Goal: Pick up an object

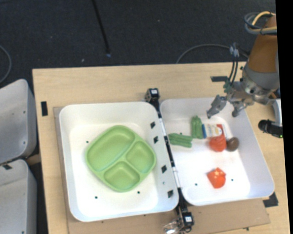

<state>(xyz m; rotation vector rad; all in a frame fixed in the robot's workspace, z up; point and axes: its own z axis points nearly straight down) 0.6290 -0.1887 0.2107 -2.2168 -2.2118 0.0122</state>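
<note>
In the right bin [240, 188] lie several small objects: a green piece [180, 139] near the divider, a second green piece [196, 127] standing more upright, a white and blue carton [212, 130], a red cup-like item [217, 144], a small brown ball [232, 143] and an orange-red pepper [216, 177] toward the front. My gripper [225, 107] hangs over the bin's back right part, above and right of the carton. Its two fingers are spread apart with nothing between them.
The left bin [82, 202] holds a green divided plate [121, 157]. A black-clipped divider [164, 147] runs between the bins. The arm's orange band [263, 52] sits at the right edge. Grey panels [8, 127] lie left of the bench.
</note>
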